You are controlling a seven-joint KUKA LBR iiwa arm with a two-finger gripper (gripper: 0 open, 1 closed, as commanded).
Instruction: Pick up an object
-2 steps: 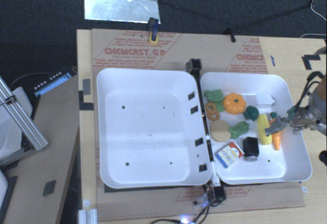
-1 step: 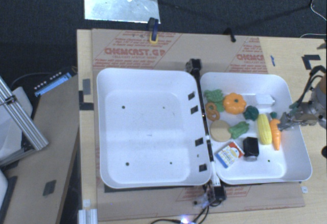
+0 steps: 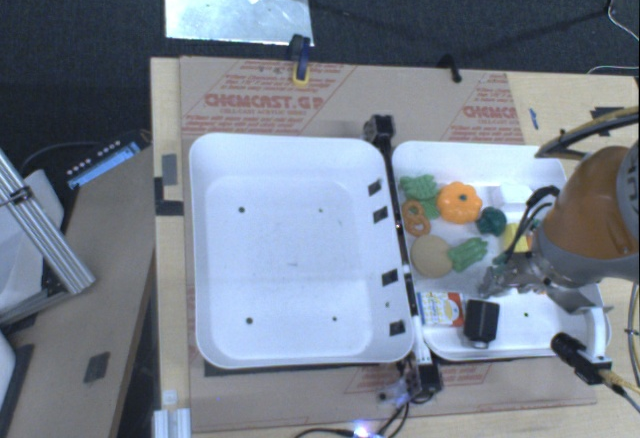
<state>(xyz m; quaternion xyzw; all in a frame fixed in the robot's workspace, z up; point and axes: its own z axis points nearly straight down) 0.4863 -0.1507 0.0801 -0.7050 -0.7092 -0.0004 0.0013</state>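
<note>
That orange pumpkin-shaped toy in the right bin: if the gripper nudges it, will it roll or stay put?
The orange pumpkin looks round, so a side push may roll it. Green pieces crowd its left, likely limiting travel that way. Its glossy curved skin may slip between narrow fingers; it is probably light plastic.

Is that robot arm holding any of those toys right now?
Cannot be told: the gripper hangs low in the right bin near the green toy.

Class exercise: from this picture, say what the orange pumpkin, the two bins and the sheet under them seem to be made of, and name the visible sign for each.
Orange pumpkin: probably moulded plastic, smooth with a slight sheen, a toy by its look.
Left bin and right bin: likely thin formed plastic, plain white with rounded rims.
Sheet: cardboard, matt brown with red printed lettering.
</note>
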